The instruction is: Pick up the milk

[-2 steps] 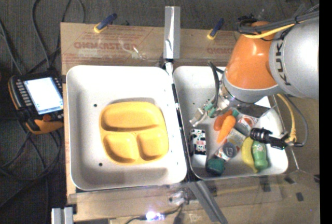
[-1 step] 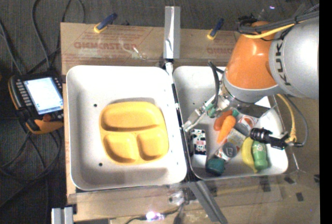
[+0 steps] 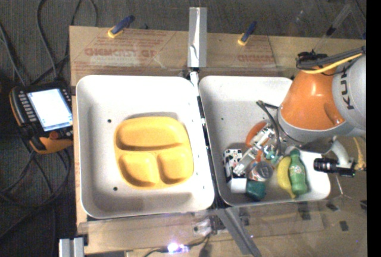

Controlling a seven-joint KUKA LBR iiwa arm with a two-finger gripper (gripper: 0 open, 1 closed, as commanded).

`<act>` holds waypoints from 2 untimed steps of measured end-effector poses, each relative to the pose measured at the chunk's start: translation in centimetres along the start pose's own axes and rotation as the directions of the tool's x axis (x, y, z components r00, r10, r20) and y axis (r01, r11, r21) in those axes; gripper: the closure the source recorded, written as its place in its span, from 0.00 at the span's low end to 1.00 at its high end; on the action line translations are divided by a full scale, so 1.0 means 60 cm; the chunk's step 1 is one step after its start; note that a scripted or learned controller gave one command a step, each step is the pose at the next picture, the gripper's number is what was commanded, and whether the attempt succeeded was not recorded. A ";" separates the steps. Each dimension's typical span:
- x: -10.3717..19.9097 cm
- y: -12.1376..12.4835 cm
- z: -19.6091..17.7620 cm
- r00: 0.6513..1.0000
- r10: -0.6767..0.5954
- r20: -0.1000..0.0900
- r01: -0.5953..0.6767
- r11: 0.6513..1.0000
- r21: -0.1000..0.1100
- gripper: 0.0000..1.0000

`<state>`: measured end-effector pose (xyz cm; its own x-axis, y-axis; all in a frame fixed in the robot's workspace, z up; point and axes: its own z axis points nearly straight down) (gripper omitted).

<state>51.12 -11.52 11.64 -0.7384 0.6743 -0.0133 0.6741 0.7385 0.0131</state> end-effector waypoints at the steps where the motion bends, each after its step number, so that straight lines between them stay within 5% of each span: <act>1: -0.063 0.201 -0.110 0.992 0.126 -0.010 -0.126 0.992 0.014 0.00; 2: -0.050 0.217 -0.163 0.996 0.093 -0.011 -0.093 0.996 0.013 0.00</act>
<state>61.89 -3.93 21.60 -0.6724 0.7402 -0.0014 0.7402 0.6724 0.0009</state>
